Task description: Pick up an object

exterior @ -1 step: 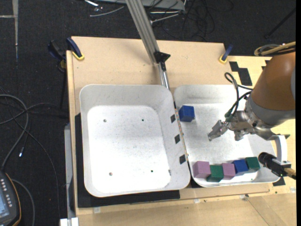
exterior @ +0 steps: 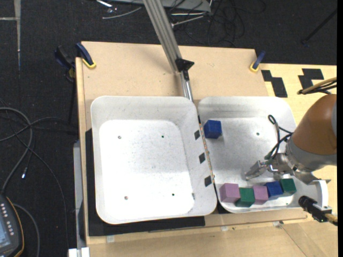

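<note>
The right bin (exterior: 241, 107) holds several small blocks. A blue cube (exterior: 213, 128) sits alone near its back left. Along its front wall runs a row: a purple block (exterior: 230, 192), a green block (exterior: 246, 196), a second purple block (exterior: 261, 193), a blue block (exterior: 274, 188) and a green block (exterior: 288, 185). My gripper (exterior: 261, 170) hangs low over the bin floor just behind this row, above the second purple block. It looks open, with nothing between its fingers.
The left bin (exterior: 102, 111) lies beside the right one, sharing a middle wall. A metal pole (exterior: 163, 28) slants down from the top to the bins' back edge. A black cable (exterior: 276, 130) loops from the arm over the right bin.
</note>
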{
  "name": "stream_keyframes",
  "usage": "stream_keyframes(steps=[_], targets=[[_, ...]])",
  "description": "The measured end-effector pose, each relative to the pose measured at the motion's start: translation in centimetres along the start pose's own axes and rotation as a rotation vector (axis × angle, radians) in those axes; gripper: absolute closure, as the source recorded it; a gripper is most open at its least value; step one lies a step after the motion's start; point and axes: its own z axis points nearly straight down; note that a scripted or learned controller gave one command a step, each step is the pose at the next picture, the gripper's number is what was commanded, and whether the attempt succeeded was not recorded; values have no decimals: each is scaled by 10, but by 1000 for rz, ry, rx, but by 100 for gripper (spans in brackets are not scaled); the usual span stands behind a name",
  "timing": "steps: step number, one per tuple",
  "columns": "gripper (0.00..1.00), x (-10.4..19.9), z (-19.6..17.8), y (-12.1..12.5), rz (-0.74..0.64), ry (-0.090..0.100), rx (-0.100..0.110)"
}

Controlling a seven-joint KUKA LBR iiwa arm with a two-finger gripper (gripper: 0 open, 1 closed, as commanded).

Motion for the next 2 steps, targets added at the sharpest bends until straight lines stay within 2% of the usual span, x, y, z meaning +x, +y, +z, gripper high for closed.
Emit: stream_keyframes(steps=[1, 2], targets=[[0, 29, -3, 96, -14, -1, -7], [0, -20, -8, 7, 2, -2, 4]])
